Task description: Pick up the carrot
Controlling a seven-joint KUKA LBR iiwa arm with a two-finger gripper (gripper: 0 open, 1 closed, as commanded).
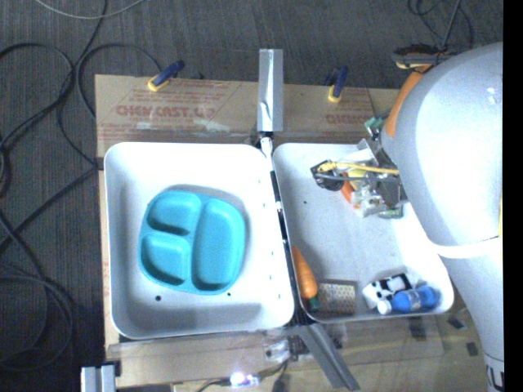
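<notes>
The carrot (305, 277) lies untouched in the right bin (343, 235), against its wall at about seven o'clock, long axis near twelve-to-six, narrow tip toward eleven. The gripper (369, 188) hovers well apart, toward one o'clock; its state I cannot tell. The whole pick remains.

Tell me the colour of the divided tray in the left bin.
Light blue tray, clearest in the camera view.

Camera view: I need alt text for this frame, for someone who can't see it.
An orange carrot lies along the left wall of the right shallow white bin, while the grey arm's gripper hovers near the far end of that bin, away from it. The left white bin holds a sectioned blue plastic tray.
</notes>
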